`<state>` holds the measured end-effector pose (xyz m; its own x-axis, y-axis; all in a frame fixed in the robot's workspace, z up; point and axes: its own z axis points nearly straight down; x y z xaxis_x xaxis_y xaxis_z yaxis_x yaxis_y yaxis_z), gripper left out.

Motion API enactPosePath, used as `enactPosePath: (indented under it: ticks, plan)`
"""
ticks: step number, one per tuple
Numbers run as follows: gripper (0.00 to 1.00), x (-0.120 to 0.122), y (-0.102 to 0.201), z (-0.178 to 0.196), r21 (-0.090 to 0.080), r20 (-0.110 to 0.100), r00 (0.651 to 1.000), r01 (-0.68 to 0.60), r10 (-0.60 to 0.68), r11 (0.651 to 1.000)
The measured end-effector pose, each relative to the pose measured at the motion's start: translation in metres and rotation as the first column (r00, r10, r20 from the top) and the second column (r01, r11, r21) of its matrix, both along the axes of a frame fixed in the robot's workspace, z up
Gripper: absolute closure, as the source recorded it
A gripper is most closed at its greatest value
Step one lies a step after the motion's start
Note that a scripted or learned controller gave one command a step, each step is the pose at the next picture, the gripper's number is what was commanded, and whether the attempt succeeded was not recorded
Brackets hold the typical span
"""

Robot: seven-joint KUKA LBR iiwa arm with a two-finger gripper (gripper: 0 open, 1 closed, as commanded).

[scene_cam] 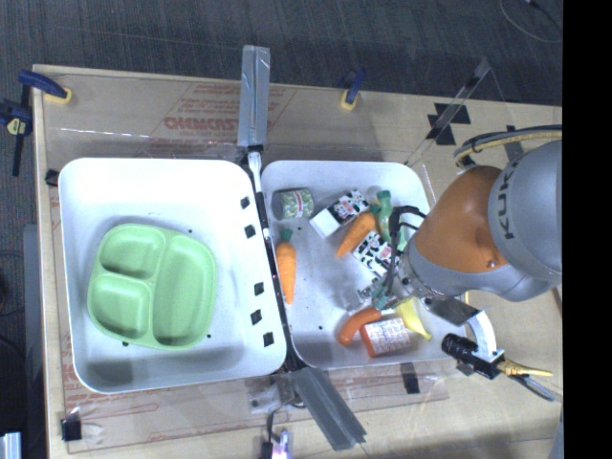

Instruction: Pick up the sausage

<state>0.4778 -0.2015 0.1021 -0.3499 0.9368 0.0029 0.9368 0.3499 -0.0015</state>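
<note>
A single fixed camera is looking down from above onto a pale wooden bench (191, 103), tilting slightly so the far edge is sitting near the top of the frame. It is standing far enough back to be taking in both shallow white plastic bins, the left bin (72, 256) and the right bin (316, 175), side by side across the middle. Dark carpeted floor (287, 17) is showing beyond the bench. The grey robot arm with its orange band (464, 228) is reaching in from the frame's right side.
</note>
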Motion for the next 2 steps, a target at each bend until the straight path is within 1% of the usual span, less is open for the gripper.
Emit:
enactPosePath:
  ticks: [1, 2]
  plan:
    - [0.0, 0.0, 0.0, -0.001, 0.0, -0.001, 1.0, 0.0, 0.0, 1.0]
    - [0.0, 0.0, -0.009, 0.079, -0.002, 0.002, 0.985, 0.171, -0.171, 0.985]
